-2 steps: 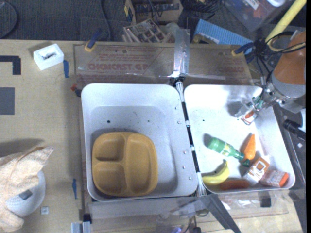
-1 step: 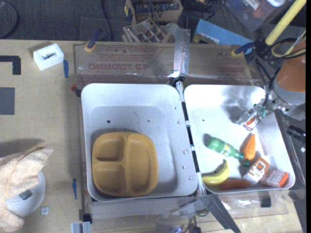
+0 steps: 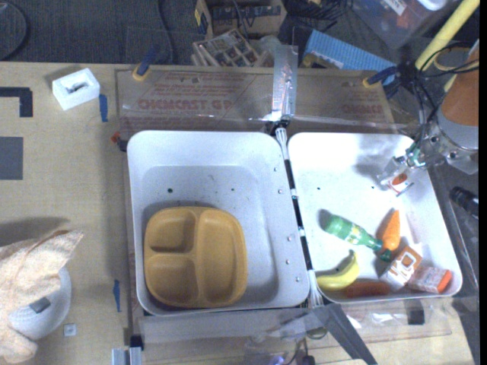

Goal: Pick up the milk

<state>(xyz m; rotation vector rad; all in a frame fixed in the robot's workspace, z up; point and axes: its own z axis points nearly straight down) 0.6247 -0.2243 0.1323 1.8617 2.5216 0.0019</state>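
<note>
Toward three o'clock of the bench, the gripper (image 3: 401,175) hangs over the right bin (image 3: 335,154), near that bin's upper right corner. It is a small metallic assembly with a glint of teal and a touch of red at its tip, and the grey arm (image 3: 456,139) with its orange band leads off to the right behind it. Its fingers are too small and blurred to tell whether they are spread or closed, and nothing can be seen between them.

Well apart from it, the milk (image 3: 402,267) lies at about five o'clock in the same bin: a small boxy carton, white with orange printing, tipped on its side. A tapered orange carrot (image 3: 390,230) sits just above it, and a green plastic bottle (image 3: 351,233) with a rounded body lies slantwise to the carton's left, its neck pointing toward the carton. Below the bottle curves a smooth yellow banana (image 3: 339,273), and a long reddish sausage-like piece (image 3: 365,287) lies along the bin's lower wall. An orange packet (image 3: 435,280) lies just beside the milk on its right.

At nine o'clock from all this, the left bin (image 3: 205,154) holds a matte mustard-yellow divided plate (image 3: 195,255) with three rounded compartments. Both bins are shallow, glossy white, with rounded corners.
</note>
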